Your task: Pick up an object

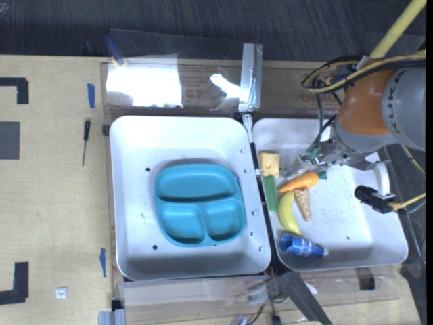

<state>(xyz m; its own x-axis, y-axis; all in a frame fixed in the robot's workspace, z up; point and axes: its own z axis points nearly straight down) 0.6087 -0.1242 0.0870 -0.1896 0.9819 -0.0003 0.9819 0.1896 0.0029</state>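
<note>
Reaching in from the upper right, the grey arm's gripper (pixel 316 158) hangs just above the long orange carrot (pixel 300 181) in the right white bin (pixel 379 242), beside a yellow banana (pixel 287 212), its grip too hidden to tell.

tray (pixel 198 204) in left bin (pixel 128 147); banana (pixel 288 212) in right bin (pixel 352 239)
</note>
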